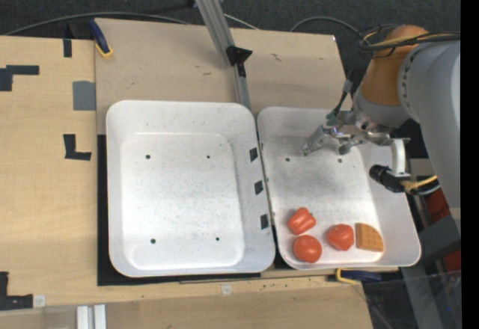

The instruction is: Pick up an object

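Observation:
Three red rounded objects lie near the front of the right bin [314,178]: one [301,220] furthest left, one [307,248] at the front rim, one [340,237] to their right. A tan waffle-like piece [368,237] rests beside the last one. My gripper [318,142] hovers over the back part of the right bin, well away from these objects, its fingers pointing left and spread open with nothing between them.
The left bin [179,185] sits beside the right one, with black clips along the shared edge. A slanted metal pole [217,17] rises behind the bins. Cables hang off the arm at the right.

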`<move>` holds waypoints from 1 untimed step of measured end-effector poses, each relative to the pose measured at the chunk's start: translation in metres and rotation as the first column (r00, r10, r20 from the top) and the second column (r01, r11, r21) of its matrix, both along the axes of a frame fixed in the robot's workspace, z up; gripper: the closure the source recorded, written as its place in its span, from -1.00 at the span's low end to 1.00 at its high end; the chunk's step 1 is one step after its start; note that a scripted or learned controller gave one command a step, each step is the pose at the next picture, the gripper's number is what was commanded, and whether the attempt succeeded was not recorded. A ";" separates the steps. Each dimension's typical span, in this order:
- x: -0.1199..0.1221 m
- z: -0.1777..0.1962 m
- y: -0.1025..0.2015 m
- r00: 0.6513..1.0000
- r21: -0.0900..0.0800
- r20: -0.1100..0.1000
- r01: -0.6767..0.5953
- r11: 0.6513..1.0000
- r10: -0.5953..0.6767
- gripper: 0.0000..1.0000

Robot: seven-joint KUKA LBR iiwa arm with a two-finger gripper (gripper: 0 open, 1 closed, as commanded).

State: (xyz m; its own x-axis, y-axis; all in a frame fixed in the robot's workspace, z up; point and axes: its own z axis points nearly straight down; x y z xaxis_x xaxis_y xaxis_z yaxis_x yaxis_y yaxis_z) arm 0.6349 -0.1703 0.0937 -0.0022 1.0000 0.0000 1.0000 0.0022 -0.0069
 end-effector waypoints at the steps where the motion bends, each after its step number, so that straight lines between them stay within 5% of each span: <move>1: 0.002 0.014 0.000 1.000 -0.001 0.005 -0.002 1.000 0.002 1.00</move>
State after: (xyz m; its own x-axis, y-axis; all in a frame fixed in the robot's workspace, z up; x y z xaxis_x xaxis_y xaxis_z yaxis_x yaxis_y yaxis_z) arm 0.6366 -0.1699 0.1076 -0.0038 1.0000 -0.0011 1.0000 0.0038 -0.0020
